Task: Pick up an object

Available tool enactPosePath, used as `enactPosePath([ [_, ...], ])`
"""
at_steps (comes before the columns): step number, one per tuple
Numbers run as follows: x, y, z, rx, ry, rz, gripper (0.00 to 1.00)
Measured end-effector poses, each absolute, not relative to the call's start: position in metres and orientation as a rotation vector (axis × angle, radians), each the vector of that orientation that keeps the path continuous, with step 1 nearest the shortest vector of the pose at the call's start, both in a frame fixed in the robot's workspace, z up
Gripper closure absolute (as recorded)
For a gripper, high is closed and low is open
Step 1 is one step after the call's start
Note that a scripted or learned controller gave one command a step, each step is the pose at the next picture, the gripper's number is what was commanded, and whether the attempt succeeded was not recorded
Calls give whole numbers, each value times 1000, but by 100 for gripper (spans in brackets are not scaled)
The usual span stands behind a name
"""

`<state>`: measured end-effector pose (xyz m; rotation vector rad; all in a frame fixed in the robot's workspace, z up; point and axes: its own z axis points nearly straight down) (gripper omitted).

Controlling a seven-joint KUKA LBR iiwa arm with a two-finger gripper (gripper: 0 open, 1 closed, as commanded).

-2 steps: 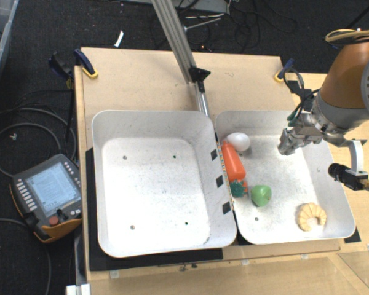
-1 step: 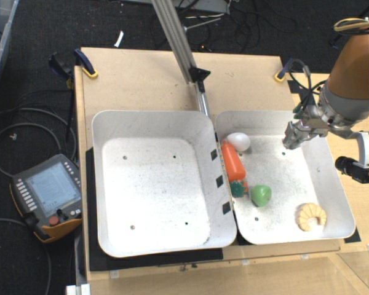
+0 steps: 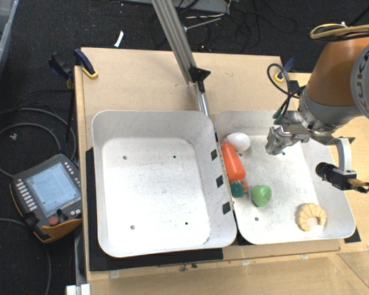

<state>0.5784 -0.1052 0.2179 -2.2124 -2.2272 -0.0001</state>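
The grey two-finger gripper [image 3: 277, 143] is hovering just right of the smooth white egg-shaped object [image 3: 238, 141], approaching; I cannot tell its opening, and descending onto the object comes next.

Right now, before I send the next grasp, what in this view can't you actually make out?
- Gripper: fingers too small and blurred to read against the right bin.
- Teal object: partly tucked under the orange object, so its shape is unclear.
- White egg-like object: blends into the white floor; its outline is faint.
- Arm: cut off by the right edge.
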Motion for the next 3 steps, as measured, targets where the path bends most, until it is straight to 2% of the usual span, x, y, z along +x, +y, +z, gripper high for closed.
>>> enactPosePath([
  [2, 556, 3, 240, -2210, -2230, -2, 100],
  [3, 544, 58, 228, -2209, -2229, 1, 100],
])
